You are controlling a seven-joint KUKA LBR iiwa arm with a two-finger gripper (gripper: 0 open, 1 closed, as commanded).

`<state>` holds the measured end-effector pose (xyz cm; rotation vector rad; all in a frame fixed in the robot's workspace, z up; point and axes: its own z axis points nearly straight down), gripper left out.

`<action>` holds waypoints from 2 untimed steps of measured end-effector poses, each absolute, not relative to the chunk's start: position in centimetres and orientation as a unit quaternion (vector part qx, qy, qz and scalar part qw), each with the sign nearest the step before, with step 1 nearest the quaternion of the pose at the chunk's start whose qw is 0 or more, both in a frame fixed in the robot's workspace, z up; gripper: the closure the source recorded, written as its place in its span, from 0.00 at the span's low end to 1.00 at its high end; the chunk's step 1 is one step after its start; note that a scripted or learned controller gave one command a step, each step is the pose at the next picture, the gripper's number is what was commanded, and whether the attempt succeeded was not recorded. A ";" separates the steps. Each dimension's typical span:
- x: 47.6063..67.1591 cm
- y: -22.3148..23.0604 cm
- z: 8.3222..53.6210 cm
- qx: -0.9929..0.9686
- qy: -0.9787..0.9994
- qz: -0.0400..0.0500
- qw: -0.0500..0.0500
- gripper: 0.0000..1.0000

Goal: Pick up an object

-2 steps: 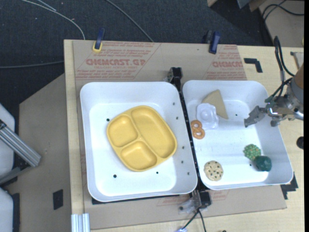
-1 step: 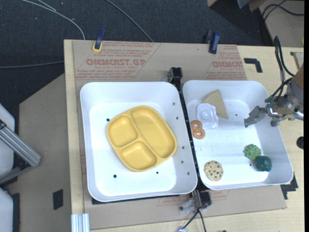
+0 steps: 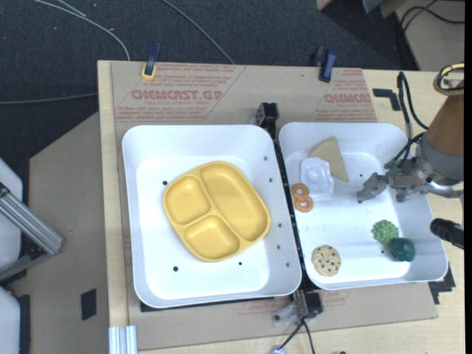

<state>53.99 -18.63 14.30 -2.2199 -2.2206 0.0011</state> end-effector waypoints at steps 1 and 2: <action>53.9 -18.6 9.0 -0.707 -0.707 0.001 0.003 0.00; 54.0 -18.6 10.3 -0.707 -0.707 0.000 0.000 1.00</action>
